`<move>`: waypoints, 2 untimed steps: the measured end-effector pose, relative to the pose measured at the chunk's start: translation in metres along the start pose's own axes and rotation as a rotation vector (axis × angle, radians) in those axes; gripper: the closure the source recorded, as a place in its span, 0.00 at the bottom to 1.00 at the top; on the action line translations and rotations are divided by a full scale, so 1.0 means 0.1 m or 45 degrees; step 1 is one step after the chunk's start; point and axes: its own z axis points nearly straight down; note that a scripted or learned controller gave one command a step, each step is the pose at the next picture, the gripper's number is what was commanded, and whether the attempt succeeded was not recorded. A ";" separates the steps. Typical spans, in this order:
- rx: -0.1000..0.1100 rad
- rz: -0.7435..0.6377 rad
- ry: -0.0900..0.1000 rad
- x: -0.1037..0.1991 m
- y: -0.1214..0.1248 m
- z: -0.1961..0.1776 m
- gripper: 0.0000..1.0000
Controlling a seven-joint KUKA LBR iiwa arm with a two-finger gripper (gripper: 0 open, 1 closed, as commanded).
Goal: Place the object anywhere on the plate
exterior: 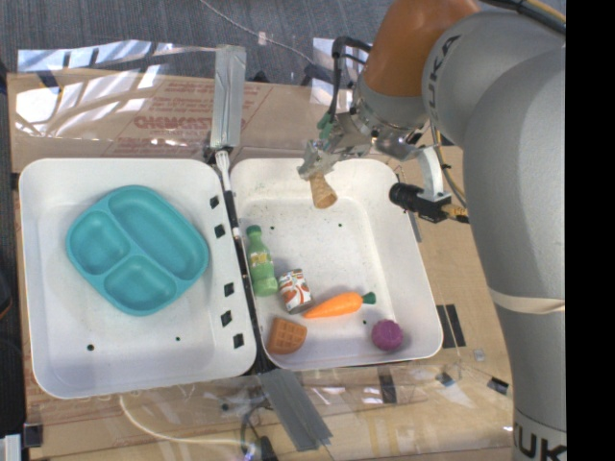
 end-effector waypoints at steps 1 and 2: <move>0.000 -0.459 -0.001 0.81 -0.09 -0.15 1.00; 0.001 -0.458 -0.001 0.80 -0.09 -0.15 0.00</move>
